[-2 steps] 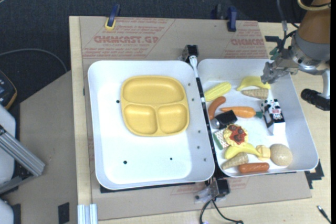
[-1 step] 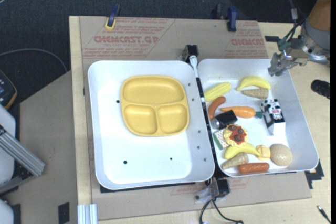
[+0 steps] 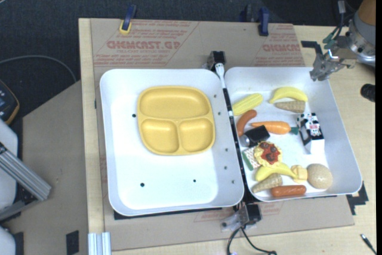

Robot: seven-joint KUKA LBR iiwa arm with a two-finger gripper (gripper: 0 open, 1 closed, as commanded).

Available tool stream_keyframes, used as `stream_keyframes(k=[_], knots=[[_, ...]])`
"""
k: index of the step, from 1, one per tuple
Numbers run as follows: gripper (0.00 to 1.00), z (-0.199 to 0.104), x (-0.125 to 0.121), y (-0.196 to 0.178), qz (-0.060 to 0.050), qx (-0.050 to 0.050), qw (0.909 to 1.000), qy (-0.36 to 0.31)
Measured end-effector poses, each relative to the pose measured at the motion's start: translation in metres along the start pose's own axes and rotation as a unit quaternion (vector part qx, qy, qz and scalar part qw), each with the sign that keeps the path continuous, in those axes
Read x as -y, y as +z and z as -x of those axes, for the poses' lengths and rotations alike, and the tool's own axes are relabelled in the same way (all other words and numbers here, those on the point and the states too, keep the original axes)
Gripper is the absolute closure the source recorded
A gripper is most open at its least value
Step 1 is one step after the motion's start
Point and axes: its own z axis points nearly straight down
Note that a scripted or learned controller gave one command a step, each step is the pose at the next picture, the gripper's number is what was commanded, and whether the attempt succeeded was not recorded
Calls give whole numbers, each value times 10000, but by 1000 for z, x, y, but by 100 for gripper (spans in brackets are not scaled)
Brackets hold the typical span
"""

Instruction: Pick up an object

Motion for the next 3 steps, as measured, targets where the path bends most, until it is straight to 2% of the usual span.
stream_keyframes(k=[1, 2, 3], knots=[[100, -58, -13, -4, -8, -15, 10000, -27], [100, -111, -12, -8, -33, -26, 10000, -27], [100, -109, -1, -5, -45, -15, 10000, 7]])
